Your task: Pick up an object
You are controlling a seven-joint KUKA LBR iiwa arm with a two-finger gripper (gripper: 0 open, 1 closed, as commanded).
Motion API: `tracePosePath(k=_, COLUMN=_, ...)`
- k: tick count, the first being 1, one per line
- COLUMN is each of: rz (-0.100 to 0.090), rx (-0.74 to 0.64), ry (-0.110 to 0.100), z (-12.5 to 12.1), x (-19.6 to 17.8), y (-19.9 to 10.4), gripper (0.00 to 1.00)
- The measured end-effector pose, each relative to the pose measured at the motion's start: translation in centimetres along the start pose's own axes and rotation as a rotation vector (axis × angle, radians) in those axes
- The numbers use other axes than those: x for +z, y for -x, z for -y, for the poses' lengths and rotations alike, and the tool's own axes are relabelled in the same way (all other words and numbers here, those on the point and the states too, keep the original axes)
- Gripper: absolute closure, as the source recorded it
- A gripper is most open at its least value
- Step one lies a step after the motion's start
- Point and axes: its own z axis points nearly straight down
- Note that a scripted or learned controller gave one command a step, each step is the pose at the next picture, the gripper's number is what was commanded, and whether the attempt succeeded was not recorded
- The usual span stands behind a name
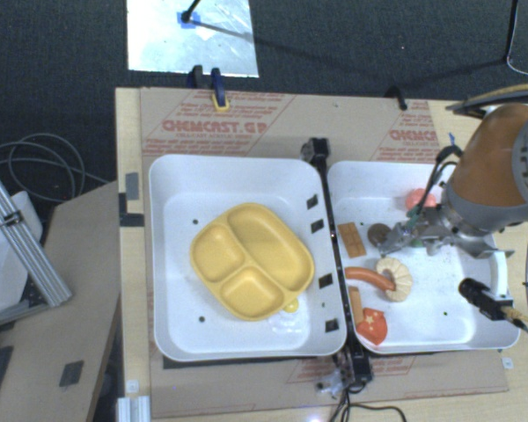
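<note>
My gripper (408, 233) hangs low over the right bin (440, 334), reaching in from the right below the grey and orange wrist. Just left of it lies a small dark round piece (379, 233). A pink-orange object (419, 199) lies just behind it, partly hidden by the arm. A beige ridged bun-like piece (396, 279) and a red sausage (368, 276) lie in front of the gripper. A brown cracker (350, 239), an orange stick (355, 303) and a red strawberry-like piece (372, 325) sit along the bin's left side.
The left bin (180, 187) holds a yellow divided plate (251, 259). A black divider with clips (328, 236) runs between the bins. A black part of the arm (481, 299) sticks out over the right bin's front right corner.
</note>
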Motion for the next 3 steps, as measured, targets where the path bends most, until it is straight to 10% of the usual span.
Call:
tracePosePath(k=1, rz=0.006, rx=0.003, ry=0.008, z=6.3, x=4.3, y=-3.8, gripper=0.0)
tracePosePath(k=2, rz=0.005, rx=0.0, ry=0.018, z=5.8, x=2.8, y=-3.8, gripper=1.0)
tracePosePath(k=3, rz=-0.001, rx=-0.014, ry=0.018, z=2.4, x=-5.4, y=-11.9, gripper=1.0)
